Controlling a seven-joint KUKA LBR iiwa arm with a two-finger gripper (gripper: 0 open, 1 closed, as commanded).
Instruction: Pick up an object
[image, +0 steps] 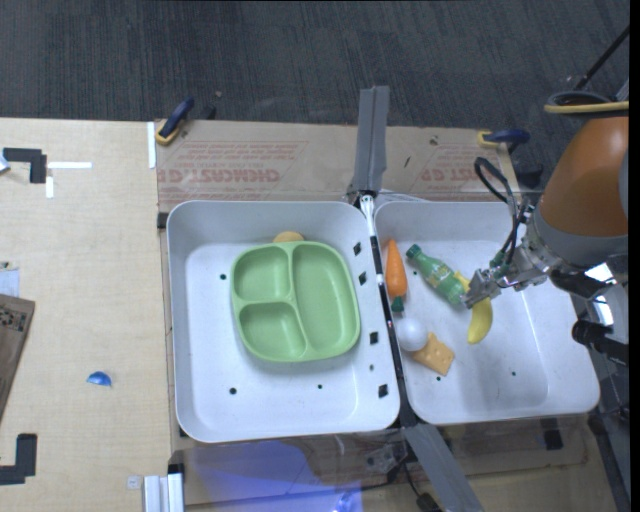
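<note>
Two shallow white bins sit side by side on the bench, and all my work is in the right bin (520, 395). My gripper (484, 288) hangs low near the middle of that bin, right over the upper tip of the banana (480, 322) and just beside the cap end of the green bottle (437, 273). Whether my fingers are spread or closed I cannot tell from this angle, and nothing shows between them.

If the banana is my target, I judge I should centre over its thicker middle rather than its tip, and turn the fingers across its narrow width, so the bottle is not caught in the same bite.

Along the bin's left wall lie the carrot (396, 270), the white ball (411, 333) and the orange wedge (436, 354), crowded together. The lower right corner is bare floor, good room for lifting out. The left bin (195, 330) carries the green divided plate (296, 300), with a small orange thing peeking from behind the plate's far rim.
</note>
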